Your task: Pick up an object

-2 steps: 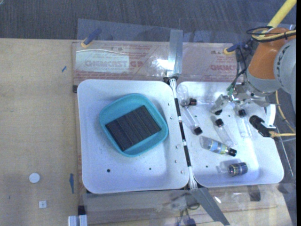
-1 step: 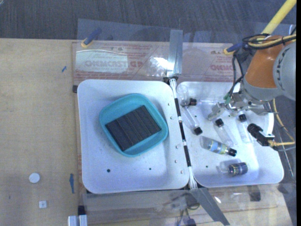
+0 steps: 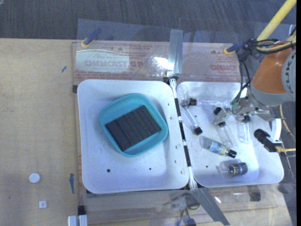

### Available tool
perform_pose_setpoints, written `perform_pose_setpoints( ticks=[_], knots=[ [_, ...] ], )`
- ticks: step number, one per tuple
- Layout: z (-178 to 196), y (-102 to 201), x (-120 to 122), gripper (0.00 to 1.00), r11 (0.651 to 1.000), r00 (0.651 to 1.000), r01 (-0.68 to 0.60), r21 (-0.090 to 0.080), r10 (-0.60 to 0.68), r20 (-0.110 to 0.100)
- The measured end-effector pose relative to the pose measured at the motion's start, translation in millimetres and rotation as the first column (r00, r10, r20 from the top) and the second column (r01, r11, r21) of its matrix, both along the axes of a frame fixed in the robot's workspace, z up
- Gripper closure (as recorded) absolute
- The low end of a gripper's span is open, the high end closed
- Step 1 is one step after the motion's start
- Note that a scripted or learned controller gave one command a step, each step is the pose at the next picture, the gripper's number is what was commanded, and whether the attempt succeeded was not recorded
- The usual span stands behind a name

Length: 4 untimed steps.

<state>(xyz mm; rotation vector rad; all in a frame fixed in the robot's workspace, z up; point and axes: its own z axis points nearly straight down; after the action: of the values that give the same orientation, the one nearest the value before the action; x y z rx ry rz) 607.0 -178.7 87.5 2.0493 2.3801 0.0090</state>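
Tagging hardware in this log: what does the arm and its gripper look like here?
The arm is grey with a broad orange band above the wrist. Black cables loop along its left side, down toward the gripper, which is a small metal-and-black assembly above the right bin. A yellow tube runs diagonally behind the arm.

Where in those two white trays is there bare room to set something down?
Left bin: bare floor all around the teal dish, widest along the near edge. Right bin: crowded with small tubes and bottles under the arm; little room.
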Motion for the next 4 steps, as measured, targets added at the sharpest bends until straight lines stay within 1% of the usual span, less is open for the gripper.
perform_pose_setpoints(
  ticks=[1,2,3,4],
  knots=[
    [0,23,12,0.0,1.0,1.0,0.007,-0.005,-0.007,0.002],
    [0,54,7,0.0,1.0,1.0,-0.016,-0.003,0.016,0.0],
    [44,13,-109,0.0,1.0,1.0,-0.014,-0.004,0.014,-0.005],
    [2,62,-102,0.0,0.995,0.995,-0.102,-0.003,0.102,-0.005]
  ],
)
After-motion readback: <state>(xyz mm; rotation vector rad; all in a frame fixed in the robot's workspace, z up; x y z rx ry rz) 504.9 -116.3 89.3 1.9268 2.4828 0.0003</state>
